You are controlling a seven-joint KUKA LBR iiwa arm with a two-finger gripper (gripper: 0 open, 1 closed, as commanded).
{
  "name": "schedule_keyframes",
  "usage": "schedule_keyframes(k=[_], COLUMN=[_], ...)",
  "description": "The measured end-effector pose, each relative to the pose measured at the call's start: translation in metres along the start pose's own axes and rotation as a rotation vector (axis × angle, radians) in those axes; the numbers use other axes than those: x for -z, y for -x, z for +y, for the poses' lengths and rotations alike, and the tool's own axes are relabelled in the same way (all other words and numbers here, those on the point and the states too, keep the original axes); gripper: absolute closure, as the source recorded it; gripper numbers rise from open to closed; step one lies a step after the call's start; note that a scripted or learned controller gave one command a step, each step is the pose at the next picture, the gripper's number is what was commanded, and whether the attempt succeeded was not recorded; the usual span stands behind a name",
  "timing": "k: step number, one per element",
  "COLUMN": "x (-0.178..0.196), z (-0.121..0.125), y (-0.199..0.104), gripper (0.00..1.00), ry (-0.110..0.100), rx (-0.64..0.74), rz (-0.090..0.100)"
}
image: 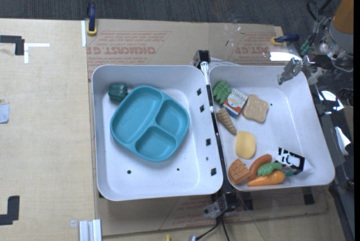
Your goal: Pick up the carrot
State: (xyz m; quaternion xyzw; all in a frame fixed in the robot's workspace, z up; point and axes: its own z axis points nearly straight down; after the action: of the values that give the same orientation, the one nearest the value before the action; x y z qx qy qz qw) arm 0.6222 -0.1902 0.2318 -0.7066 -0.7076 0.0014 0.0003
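Looking down on the bench, you have two shallow white plastic bins side by side: the left bin [147, 186] and the right bin [306, 138]. The orange toy carrot with green leaves [269, 178] lies flat at about 5 o'clock in the right bin, close to the near wall, its tip pointing left. Just above it and touching sits a reddish-brown toy sausage [259, 165], and at its left a small brown toy waffle [238, 170]. A black-and-white printed tag [291, 159] lies to the carrot's upper right. A pale yellow rounded toy piece [245, 144] rests near the bin's middle, with a tan toy bread slice [255, 108] at 12 o'clock. In the left bin you see a teal three-compartment plastic plate [149, 123]. The gripper [293, 69] hovers at about 1 o'clock over the right bin's far corner, well apart from the carrot; whether its fingers are spread or pressed together you cannot tell
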Motion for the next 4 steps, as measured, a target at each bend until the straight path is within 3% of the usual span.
schedule_keyframes(k=[1,2,3,4], x=[-0.08,-0.141,-0.14,-0.131], z=[-0.026,-0.099,-0.144,-0.142], y=[-0.077,-0.086,-0.092,-0.092], gripper=[0.0,0.0,0.0,1.0], ry=[0.0,0.0,0.002,0.005], rx=[0.093,0.103,0.13,0.124], rz=[0.0,0.002,0.002,0.001])
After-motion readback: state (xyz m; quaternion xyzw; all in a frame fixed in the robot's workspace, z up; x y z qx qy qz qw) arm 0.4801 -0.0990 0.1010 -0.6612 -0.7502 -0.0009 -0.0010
